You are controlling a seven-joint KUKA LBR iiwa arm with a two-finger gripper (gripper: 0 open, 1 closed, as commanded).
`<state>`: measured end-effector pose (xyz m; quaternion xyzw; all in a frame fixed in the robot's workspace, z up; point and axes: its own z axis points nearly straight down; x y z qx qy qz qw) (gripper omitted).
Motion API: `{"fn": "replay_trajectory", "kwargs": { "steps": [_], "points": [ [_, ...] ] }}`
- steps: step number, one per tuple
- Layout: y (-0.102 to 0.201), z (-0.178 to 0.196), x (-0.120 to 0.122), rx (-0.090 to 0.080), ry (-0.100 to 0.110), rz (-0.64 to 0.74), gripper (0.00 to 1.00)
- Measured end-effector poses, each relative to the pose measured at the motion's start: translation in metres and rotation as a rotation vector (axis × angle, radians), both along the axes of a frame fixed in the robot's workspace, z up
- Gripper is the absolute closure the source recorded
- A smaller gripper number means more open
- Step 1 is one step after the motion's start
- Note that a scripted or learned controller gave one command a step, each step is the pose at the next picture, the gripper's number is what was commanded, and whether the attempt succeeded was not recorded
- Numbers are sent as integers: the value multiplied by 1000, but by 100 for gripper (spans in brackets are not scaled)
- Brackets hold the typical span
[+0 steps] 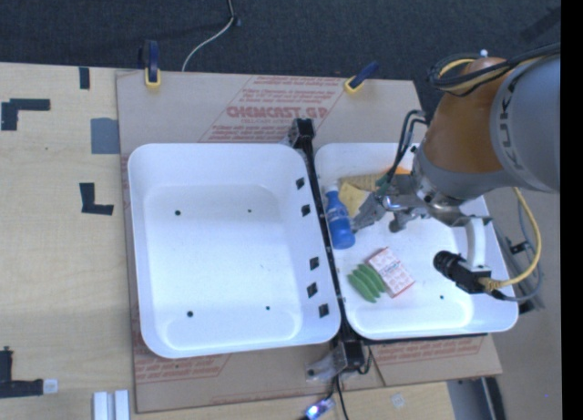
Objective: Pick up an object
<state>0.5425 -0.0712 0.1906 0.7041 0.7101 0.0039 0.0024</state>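
Note:
The right bin point(474, 318) holds several small objects. A blue bottle point(338, 221) lies along its left wall. A yellow object point(358, 192) sits just behind the bottle, partly hidden by the arm. A green pod-like item point(366, 282) and a red-and-white box point(391, 271) lie together toward the front. My gripper point(383, 220) hangs over the bin's middle, just right of the bottle and behind the box. It is open, with nothing between its fingers.
The left bin point(150, 227) adjoins the right one along a black-clipped divider point(314, 227). Both rest on a cardboard sheet point(264, 108) held by clamps at the back. A black and yellow cable fitting point(465, 272) hangs from the arm over the right bin's right side.

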Motion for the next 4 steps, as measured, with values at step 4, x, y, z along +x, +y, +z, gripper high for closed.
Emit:
{"fn": "replay_trajectory", "kwargs": {
  "steps": [4],
  "points": [
    [135,259,-44,0,-8,-7,100]
  ]
}}
